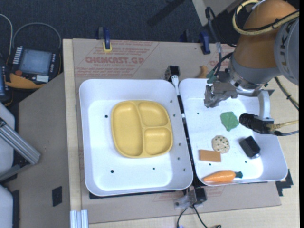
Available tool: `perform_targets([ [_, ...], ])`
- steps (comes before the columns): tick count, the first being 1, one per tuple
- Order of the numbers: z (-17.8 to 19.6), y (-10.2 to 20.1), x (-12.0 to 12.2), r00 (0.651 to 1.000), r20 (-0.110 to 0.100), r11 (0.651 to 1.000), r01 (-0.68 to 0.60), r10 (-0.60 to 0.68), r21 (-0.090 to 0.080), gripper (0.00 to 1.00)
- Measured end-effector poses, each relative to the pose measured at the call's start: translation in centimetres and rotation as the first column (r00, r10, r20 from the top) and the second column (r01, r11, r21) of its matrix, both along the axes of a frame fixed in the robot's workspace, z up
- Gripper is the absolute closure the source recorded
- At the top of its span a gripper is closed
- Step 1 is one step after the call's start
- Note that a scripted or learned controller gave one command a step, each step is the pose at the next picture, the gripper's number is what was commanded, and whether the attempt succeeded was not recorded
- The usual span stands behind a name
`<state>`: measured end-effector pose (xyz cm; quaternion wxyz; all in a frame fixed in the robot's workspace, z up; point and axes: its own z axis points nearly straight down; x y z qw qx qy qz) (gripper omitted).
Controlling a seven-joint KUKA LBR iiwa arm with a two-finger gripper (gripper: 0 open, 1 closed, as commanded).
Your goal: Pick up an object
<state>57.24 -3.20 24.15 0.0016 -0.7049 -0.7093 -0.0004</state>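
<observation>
In the right bin [190,127] we see the small objects that the task offers. A green piece [229,120] lies near the middle of this bin. Below it and to the left there is a round speckled cookie [220,144], and an orange-brown rectangular slab [209,156] touches the cookie or lies just beside it; we cannot say which. A carrot [221,176] rests along the near rim, and a small black block [249,146] lies toward the right side. The left bin [90,127] holds a yellow divided plate [141,128] with three compartments.

The arm [261,37] comes in from the right, and its gripper [214,98] hangs over the far part of the right bin, above bare white floor. The green piece is the nearest object to it, a little to the right and nearer to us, but still apart. We see nothing between the gripper's parts, so we judge that it carries no object. Whether it stands open or closed we cannot tell, because the dark metal hides this from above.

We judge that the task is at the approach step: nothing is lifted, and every object lies on the bin floor. For the next move, we think the gripper must first come over one chosen object, most easily the green piece, and then go down around it. The cookie and the slab lie so close that taking one alone could be difficult. The carrot sits against the rim, which leaves little room on that side.
</observation>
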Motion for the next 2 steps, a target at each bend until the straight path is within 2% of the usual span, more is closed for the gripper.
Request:
perform_targets([
  [1,-1.3,4.7,-1.6,1.000,-0.002,1.000,0.002,-0.002,-0.001,1.00],
  [2,-0.5,9.9,-2.4,1.000,0.003,1.000,-0.001,0.001,-0.001,1.00],
])
